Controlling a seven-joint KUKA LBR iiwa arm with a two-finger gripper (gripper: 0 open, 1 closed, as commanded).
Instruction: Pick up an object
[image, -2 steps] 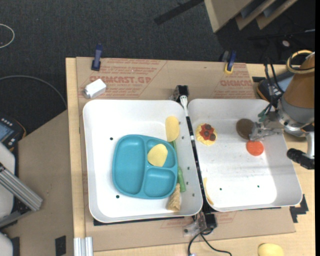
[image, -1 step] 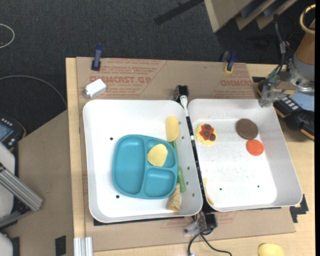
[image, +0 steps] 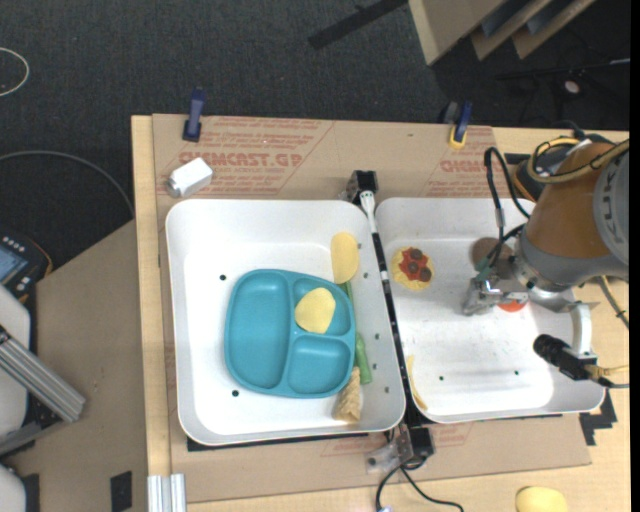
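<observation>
A single fixed camera looks down at a slant from above the cardboard-topped bench (image: 300, 160), far enough to take in both shallow white plastic bins (image: 195, 300), with the grey, orange-banded arm (image: 575, 225) entering from the frame's right.

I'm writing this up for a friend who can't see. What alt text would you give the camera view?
A grey and orange robot arm reaches from the right into the right white bin, its gripper low near a small red object and a round pizza-like toy. The left white bin holds a teal divided plate with a yellow piece on it.
</observation>
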